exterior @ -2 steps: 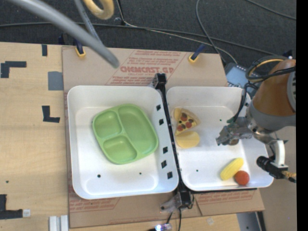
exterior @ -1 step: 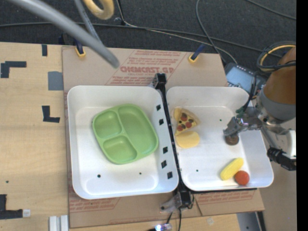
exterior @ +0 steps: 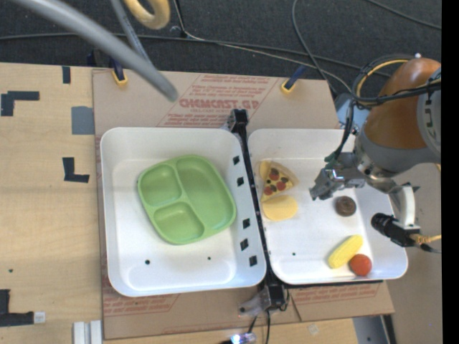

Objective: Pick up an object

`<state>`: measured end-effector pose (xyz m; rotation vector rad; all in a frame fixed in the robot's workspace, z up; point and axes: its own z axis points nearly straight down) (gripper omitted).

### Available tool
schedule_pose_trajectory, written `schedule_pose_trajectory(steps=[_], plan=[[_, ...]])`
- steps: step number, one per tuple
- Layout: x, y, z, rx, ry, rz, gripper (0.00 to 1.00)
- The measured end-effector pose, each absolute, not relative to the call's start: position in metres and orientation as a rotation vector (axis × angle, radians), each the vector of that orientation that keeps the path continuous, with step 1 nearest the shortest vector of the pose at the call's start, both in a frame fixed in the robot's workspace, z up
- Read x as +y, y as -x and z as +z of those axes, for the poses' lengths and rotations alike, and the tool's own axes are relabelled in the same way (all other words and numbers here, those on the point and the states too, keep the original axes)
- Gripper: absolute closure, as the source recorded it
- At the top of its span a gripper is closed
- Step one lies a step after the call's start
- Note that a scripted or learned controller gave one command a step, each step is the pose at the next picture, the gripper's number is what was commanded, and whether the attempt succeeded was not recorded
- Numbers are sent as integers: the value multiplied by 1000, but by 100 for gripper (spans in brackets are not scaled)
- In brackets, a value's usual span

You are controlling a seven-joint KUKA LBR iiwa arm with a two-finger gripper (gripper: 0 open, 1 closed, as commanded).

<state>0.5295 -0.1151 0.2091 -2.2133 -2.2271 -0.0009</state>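
Note:
In the right bin (exterior: 308,267) lie a pizza slice (exterior: 275,178), a pale yellow disc (exterior: 279,208), a small brown round piece (exterior: 346,206), a yellow corn-like piece (exterior: 344,251) and a red ball (exterior: 361,264). My gripper (exterior: 326,184) hangs low over the right bin's middle, just left of the brown piece and right of the pizza slice. Nothing shows between its dark fingers. The grey arm with its orange band (exterior: 401,106) comes in from the right above it.
The left bin (exterior: 118,192) holds a green three-compartment tray (exterior: 186,199). A black divider (exterior: 247,206) runs between the bins. Cables cross the dark floor behind, and a grey tube (exterior: 93,27) slants over the upper left.

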Motion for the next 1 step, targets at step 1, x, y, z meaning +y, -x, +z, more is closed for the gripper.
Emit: schedule_pose_trajectory(steps=[1], plan=[[-71,-535,208,-2227,2214,0,100]])
